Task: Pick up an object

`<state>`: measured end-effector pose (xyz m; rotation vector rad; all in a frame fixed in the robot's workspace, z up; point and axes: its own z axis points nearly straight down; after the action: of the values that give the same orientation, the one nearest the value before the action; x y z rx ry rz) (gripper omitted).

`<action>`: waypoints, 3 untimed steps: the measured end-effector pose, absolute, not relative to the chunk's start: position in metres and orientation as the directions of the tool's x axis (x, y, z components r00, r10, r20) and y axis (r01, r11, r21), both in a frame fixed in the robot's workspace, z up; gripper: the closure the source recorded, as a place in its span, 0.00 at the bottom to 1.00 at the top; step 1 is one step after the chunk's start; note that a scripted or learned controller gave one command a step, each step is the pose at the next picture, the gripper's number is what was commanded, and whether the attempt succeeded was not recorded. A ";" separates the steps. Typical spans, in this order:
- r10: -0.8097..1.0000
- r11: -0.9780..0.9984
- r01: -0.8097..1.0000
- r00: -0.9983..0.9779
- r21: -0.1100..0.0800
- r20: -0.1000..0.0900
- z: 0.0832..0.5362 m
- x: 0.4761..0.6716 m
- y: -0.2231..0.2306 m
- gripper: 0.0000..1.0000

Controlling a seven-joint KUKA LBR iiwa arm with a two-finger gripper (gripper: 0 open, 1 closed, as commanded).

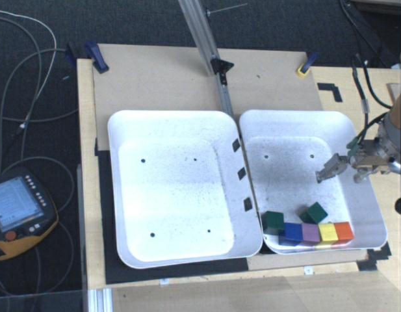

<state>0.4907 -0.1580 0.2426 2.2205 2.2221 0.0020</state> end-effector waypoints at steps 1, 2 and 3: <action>1.000 0.007 1.000 -0.007 0.005 0.001 0.271 0.525 -0.115 0.00; 1.000 0.000 1.000 0.000 -0.007 0.001 0.163 0.571 -0.139 0.00; 1.000 -0.001 1.000 0.001 -0.009 0.003 0.095 0.571 -0.146 0.00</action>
<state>0.5711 -0.1460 0.0951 2.2281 2.2260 -0.0066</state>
